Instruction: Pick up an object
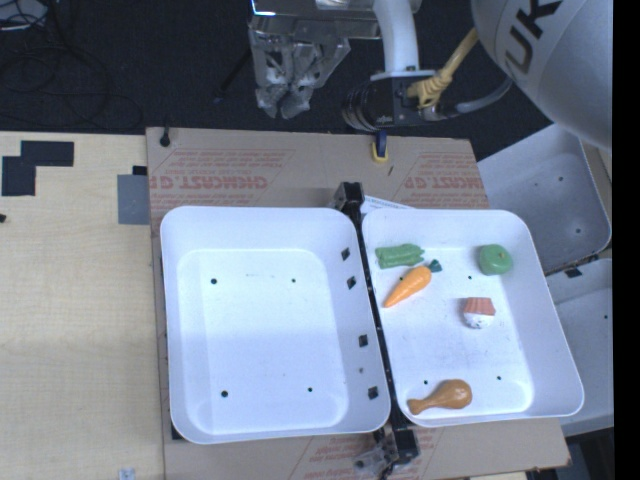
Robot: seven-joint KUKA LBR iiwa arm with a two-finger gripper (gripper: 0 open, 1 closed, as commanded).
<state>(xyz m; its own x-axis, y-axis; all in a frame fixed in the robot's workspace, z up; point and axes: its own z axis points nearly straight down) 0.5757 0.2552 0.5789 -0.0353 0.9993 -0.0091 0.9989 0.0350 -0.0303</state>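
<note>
Far left: pale wooden bench top (70, 298), marked with black patches (35, 163) and a grey square (131, 198) near its far edge. Just right of that, a brown cardboard sheet (250, 173) with red print, lying under both bins.

Left half of the sheet: left white bin (185, 318), shallow, with small dark holes in its floor. Beyond its far edge, above the dark background and well clear of both bins: gripper (284, 96), grey, pointing down, nothing seen in it. Cannot tell whether released or clenched. Behind it, white tubing and a yellow cable (445, 73).

Between the bins: a row of black clips (358, 286) joining the two rims.

Right half: right white bin (545, 308), touching the left one along that seam. Inside it, all lying loose on the floor and apart from the gripper:
- green leafy toy (399, 256), far left part, just beside the seam;
- orange carrot (409, 286), tilted, just near of the green toy, almost touching it;
- chicken drumstick (442, 398), brown, close to the near wall;
- small red and white piece (479, 312), mid-bin;
- round green piece (494, 259), close to the far right corner.

Far right, top: grey body of the arm (550, 38), lettered, looming over the bench corner.
</note>
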